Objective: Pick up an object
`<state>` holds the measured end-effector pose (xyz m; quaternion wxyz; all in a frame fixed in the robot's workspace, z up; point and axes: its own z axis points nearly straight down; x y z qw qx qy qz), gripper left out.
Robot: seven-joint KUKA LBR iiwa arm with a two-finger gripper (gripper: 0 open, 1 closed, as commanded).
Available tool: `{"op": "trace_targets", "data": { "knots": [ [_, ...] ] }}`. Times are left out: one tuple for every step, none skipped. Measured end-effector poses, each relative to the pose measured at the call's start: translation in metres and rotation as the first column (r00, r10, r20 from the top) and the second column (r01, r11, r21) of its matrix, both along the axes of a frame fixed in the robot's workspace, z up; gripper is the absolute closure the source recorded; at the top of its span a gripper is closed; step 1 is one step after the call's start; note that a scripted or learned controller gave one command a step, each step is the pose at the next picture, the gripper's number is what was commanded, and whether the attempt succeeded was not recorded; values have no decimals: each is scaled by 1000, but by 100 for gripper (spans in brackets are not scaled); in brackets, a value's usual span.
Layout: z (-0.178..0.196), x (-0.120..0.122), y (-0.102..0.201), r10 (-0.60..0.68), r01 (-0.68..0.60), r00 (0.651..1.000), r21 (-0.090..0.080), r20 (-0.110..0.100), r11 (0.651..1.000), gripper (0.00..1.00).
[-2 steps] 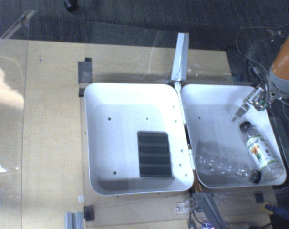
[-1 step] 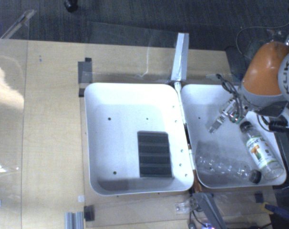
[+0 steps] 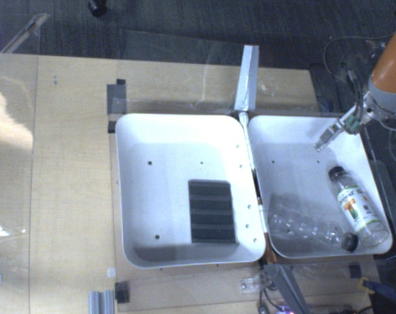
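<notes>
A clear plastic bottle [image 3: 355,205] with a black cap and a printed label lies in the right bin [image 3: 283,142], near its right wall. A second clear, ribbed plastic object [image 3: 306,229] with a black end lies along that bin's front wall. A black ribbed block [image 3: 212,210] lies flat in the left bin [image 3: 152,142], toward the front. My gripper [image 3: 335,131] hangs over the back right corner of the right bin, above and behind the bottle. It is open, with nothing between its fingers.
The two bins meet at a raised divider [image 3: 253,175], with a metal post [image 3: 247,77] behind it. The bench's wooden top [image 3: 61,175] stretches out to the left. Cables [image 3: 345,57] hang at the back right beside the arm.
</notes>
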<state>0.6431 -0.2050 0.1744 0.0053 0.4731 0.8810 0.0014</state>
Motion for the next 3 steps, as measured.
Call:
{"op": "trace_targets", "data": {
  "knots": [
    [-86,0,71,135,-135,991,0,0,991,0],
    [-16,-47,41,111,-111,994,0,-2,994,0],
    [-4,-44,42,113,-113,994,-1,7,994,100]
  ]
}}
